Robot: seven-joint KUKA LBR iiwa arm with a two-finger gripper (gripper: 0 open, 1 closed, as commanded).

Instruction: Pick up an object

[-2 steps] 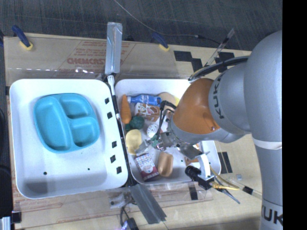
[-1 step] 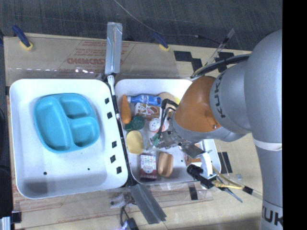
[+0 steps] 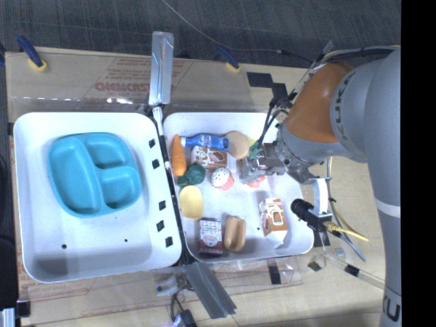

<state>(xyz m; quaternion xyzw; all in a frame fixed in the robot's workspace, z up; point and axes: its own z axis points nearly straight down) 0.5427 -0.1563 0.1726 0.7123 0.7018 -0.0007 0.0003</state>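
Note:
My gripper [image 3: 257, 163] hangs low over the right bin [image 3: 294, 245], near its right wall. It is just right of a beige round piece [image 3: 237, 144] and above a small pinkish-red thing [image 3: 251, 180] that it partly hides. I cannot make out anything held in it. To its left lie a white ball with red marks [image 3: 221, 178], a brown snack box [image 3: 210, 158], a blue packet [image 3: 208, 142], an orange carrot [image 3: 178, 155] and a dark green ball [image 3: 194, 175]. A white and orange carton [image 3: 273, 216] lies below the gripper.
The front of the right bin holds a yellow lemon [image 3: 191, 201], a dark red packet [image 3: 210, 236] and a brown bread-like piece [image 3: 234, 233]. The left bin [image 3: 34, 251] holds a blue divided plate [image 3: 95, 172]. The arm comes in over the right bin's right edge.

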